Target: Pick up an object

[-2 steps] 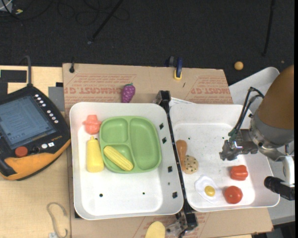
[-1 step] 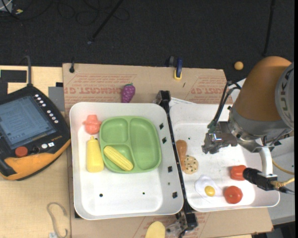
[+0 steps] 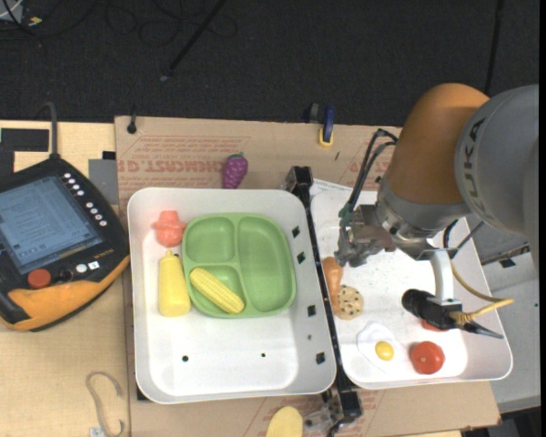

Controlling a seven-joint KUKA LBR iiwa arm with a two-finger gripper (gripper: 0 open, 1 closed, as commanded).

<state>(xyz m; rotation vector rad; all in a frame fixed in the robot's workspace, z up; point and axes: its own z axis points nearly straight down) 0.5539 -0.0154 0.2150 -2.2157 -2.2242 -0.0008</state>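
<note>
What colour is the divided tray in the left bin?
Light green; the divided tray shows plainly in the camera view.

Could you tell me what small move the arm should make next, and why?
Probably a short descent toward the orange sausage-like piece. The claw hangs in the right bin, just above and beside that piece, near the cookie. Nothing is visibly gripped, so lowering onto the nearest item seems the sensible step.
</note>
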